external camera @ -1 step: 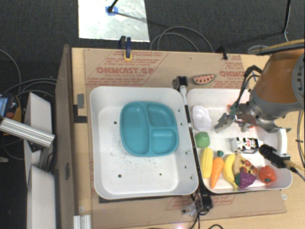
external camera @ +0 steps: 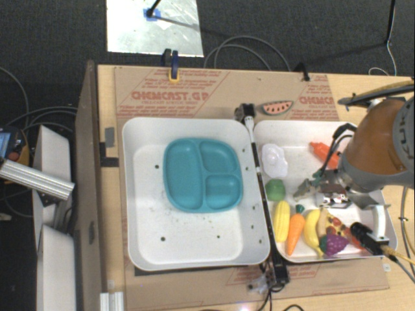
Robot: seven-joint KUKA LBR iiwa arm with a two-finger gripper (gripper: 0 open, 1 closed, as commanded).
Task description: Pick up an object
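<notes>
The toys for picking lie in the right bin (external camera: 285, 132): a corn cob (external camera: 281, 219), a carrot (external camera: 294, 232) and a banana (external camera: 312, 229) side by side near its front wall, purple grapes (external camera: 334, 243) just right of the banana, a green ball (external camera: 275, 189) above the corn, a clear white piece (external camera: 273, 160) above that, and an orange piece (external camera: 320, 150) toward the back. The tool (external camera: 327, 192) hangs over the middle of this bin, above the banana and right of the green ball; whether its fingers are apart or together I cannot tell, and nothing shows between them. The arm (external camera: 382, 141), grey with an orange band, reaches in from the right and covers the bin's right side. The left bin (external camera: 139, 173) holds a teal divided plate (external camera: 203, 175). A watermelon slice (external camera: 277, 107) lies on the board (external camera: 194, 89) just behind the right bin. That brown board under both bins reads "CHEMCAST GP" in red print, repeated at its right end. A clamp (external camera: 172, 63), blue and yellow, grips the board's back edge. The bench (external camera: 87, 173) is wooden and stands on dark carpet (external camera: 52, 31), where a shiny sheet (external camera: 154, 17) lies behind it and black cables (external camera: 253, 47) loop about. A metal rail (external camera: 35, 179) juts in at the left.
</notes>
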